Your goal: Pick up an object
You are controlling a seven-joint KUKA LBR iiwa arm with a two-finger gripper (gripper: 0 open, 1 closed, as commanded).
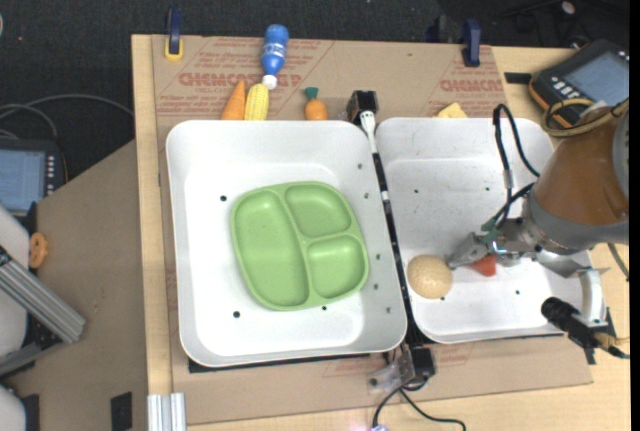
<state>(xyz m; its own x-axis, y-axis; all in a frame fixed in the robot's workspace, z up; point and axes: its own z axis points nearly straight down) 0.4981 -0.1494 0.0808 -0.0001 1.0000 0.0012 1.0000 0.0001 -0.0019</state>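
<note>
In the right bin (440,169), a tan round ball (430,276) lies near the front left corner. A small red-orange piece (486,267) sits just to its right, partly under the gripper. My gripper (472,254) hangs low over the bin floor, right above the red-orange piece and a short way right of the ball. The grey arm with its orange band (585,184) covers the bin's right side. I cannot see anything held.
The left bin (200,169) holds a green divided plate (298,244). Behind the bins lie a blue toy bottle (273,49), a corn cob (257,101), two carrots (233,102) and a yellow piece (452,111). A cable (500,154) loops over the right bin.
</note>
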